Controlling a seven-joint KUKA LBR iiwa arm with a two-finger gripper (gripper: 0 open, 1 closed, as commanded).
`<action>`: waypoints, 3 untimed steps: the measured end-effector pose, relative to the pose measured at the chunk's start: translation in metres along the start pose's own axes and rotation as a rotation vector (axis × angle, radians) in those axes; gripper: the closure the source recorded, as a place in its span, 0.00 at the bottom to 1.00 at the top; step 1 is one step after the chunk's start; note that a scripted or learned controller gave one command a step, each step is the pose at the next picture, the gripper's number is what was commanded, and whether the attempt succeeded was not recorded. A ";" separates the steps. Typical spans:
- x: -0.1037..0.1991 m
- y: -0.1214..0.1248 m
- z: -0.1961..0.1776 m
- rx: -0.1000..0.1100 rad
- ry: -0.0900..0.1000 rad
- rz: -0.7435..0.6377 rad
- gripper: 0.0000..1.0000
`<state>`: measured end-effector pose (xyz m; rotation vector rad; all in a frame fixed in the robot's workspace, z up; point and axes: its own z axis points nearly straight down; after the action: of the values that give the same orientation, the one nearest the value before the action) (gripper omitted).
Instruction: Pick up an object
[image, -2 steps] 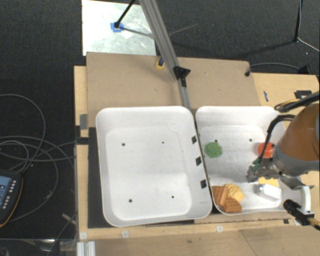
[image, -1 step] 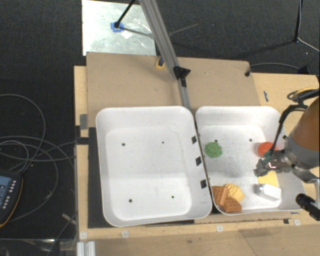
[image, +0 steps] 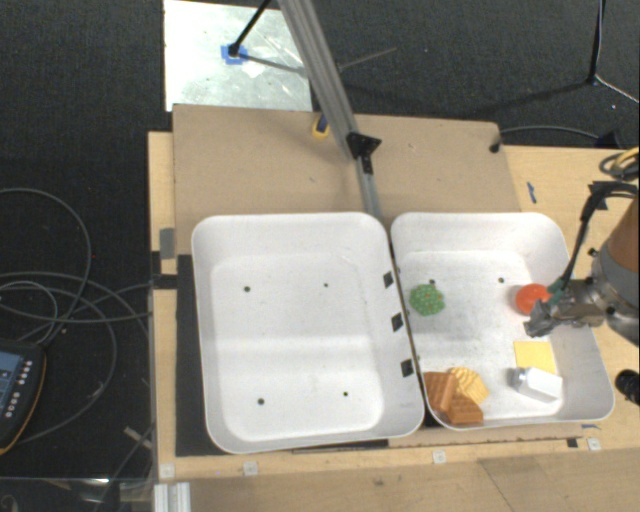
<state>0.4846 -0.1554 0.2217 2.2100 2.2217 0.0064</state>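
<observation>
Positions are referenced to the right bin (image: 480, 232). At its near edge an orange-brown block (image: 455, 394) and a white-grey item (image: 535, 383) are located. A yellow square (image: 535, 355) lies just behind. The gripper (image: 545, 318) is positioned at the right wall, beside an orange ball (image: 530, 296); jaw state cannot be told. A green ball (image: 427, 299) lies by the left wall.

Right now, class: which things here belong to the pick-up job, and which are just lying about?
Belongs to the job:
tool
orange ball
green ball
yellow block
white block
orange waffle pieces
right bin

Lying about:
left bin
cables
handheld controller
</observation>
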 end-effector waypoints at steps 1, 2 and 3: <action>0.050 0.017 -0.009 0.005 0.003 -0.005 1.00; 0.103 0.026 -0.019 0.005 0.005 -0.006 1.00; 0.161 0.024 -0.022 0.007 0.006 -0.006 1.00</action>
<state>0.5080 0.0057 0.2437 2.2091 2.2351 0.0055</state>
